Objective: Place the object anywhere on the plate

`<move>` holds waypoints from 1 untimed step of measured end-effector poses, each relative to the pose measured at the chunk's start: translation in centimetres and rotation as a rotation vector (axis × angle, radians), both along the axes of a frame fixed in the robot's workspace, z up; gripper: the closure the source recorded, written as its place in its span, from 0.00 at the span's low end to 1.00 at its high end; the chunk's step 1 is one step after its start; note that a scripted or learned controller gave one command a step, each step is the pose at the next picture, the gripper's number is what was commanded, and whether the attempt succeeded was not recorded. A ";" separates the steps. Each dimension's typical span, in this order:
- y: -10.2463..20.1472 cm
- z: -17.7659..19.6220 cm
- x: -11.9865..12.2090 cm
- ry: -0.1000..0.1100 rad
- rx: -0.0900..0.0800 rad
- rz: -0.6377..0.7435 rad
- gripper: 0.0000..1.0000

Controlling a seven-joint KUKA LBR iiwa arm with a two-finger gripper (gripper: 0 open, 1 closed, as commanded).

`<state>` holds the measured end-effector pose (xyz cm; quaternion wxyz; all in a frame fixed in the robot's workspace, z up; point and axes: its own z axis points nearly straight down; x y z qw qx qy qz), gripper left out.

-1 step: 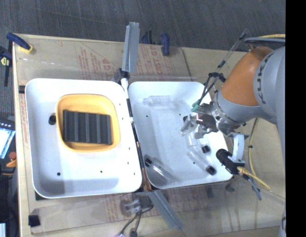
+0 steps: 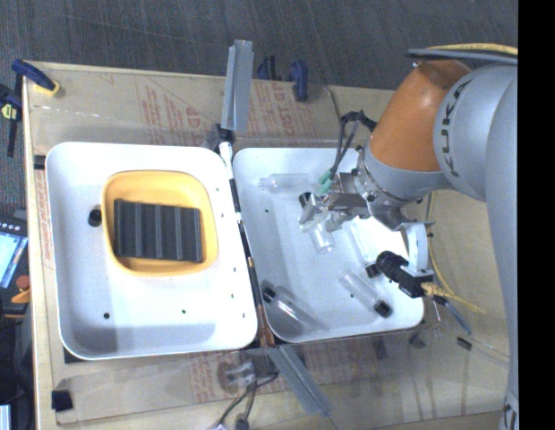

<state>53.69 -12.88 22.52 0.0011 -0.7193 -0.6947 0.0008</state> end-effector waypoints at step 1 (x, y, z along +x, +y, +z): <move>5.9 -2.7 5.0 0.000 0.000 0.258 1.00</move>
